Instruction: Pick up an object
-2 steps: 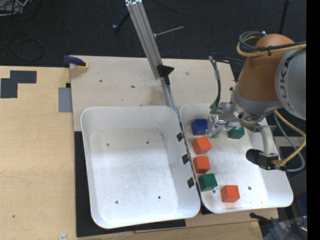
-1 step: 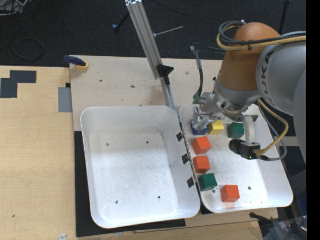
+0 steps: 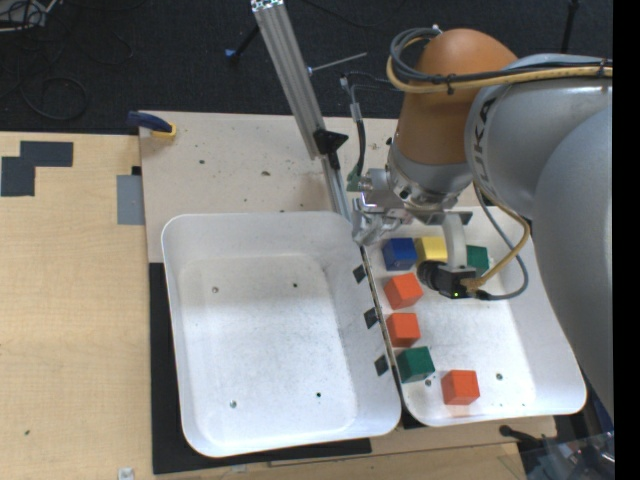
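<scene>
The blue block is the piece closest to my claw. It lies at the far end of the right bin, just beside the claw on its near side. I cannot tell whether the claw is open or closed, because my own wrist covers it from this angle, and I see no block held in it. The claw hangs over the far left corner of the right bin, close to the edge where the two bins meet.

The yellow block sits just right of the blue one, and the far green block lies right of that, partly hidden by my cable. The upper orange block lies just on the near side of the blue block, with the lower orange block a little nearer again. Both are close to the bin's left wall. The near green block comes next in that line, and the last orange block lies to its right, near the front rim.

Three black clips sit along the shared edge. The left bin has a white floor speckled with dark flecks. An aluminium rail slants up from behind the bins. A blue and yellow clamp grips the far left corner of the bench.
</scene>
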Controlling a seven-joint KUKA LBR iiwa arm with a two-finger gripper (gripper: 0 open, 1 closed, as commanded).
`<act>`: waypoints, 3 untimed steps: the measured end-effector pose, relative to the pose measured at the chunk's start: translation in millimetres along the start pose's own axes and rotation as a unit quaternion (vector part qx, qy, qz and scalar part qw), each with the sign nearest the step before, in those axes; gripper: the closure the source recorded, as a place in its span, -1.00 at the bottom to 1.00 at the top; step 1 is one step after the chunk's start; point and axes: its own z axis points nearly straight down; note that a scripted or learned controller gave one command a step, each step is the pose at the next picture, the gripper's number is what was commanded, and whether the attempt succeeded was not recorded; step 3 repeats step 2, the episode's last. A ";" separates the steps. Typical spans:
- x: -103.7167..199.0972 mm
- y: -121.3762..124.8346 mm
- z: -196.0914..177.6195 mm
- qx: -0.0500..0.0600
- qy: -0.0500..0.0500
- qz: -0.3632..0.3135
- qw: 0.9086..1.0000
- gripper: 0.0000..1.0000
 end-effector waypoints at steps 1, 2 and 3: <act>44.6 29.8 -2.8 -0.001 0.000 -0.001 1.000 1.00; 44.6 28.5 -2.5 0.001 -0.001 -0.003 1.000 -1.00; 44.6 28.5 -2.5 0.001 -0.001 -0.003 1.000 -1.00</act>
